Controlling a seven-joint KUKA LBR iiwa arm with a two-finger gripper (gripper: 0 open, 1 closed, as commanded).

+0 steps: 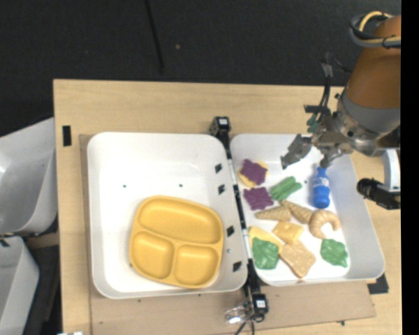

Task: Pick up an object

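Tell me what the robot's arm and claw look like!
The arm is round and chunky, with a wide orange band above a shiny grey wrist. Thin dark cables and small fittings run down its side. The gripper at its end is small, made of dark grey metal parts, with two fingers.

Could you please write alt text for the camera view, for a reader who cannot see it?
A grey robot arm's two-finger gripper hovers over the right shallow white bin, above toy food pieces, near a small blue plastic bottle. The left shallow white bin holds a yellow three-compartment plastic tray.
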